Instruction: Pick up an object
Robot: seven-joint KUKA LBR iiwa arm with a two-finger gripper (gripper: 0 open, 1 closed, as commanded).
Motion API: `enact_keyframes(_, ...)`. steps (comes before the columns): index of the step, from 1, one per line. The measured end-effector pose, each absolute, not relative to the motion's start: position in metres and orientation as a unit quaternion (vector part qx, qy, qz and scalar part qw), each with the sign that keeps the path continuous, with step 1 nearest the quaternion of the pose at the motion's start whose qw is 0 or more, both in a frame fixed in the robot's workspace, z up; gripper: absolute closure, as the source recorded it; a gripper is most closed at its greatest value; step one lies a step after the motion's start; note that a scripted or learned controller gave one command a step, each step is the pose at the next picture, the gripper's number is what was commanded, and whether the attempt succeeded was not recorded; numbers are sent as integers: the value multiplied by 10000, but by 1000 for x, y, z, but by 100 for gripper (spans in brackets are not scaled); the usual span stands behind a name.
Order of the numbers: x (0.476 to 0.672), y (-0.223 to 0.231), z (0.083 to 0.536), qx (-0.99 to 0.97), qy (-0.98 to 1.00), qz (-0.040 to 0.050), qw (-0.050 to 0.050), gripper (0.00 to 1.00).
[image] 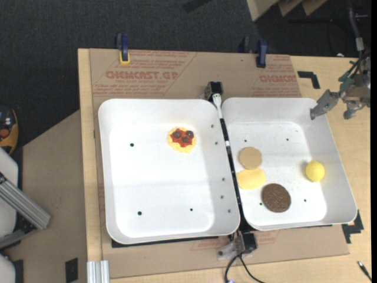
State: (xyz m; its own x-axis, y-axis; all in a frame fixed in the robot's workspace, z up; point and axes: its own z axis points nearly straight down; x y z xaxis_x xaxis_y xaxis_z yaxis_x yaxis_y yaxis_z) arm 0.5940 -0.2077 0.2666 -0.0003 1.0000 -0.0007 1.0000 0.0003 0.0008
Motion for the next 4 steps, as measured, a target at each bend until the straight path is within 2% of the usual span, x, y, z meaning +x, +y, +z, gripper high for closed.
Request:
enact_keyframes(1, 595, -208, 278, 7067, 7075, 9, 24, 100)
enact_keyframes(2, 564, -198, 261, 7077, 7065, -9, -18, 100)
enact_keyframes(3, 552, -134, 353, 7044, 7098, 37, 41, 100)
enact_keyframes(4, 548, -91, 284, 7054, 7088, -15, -36, 100)
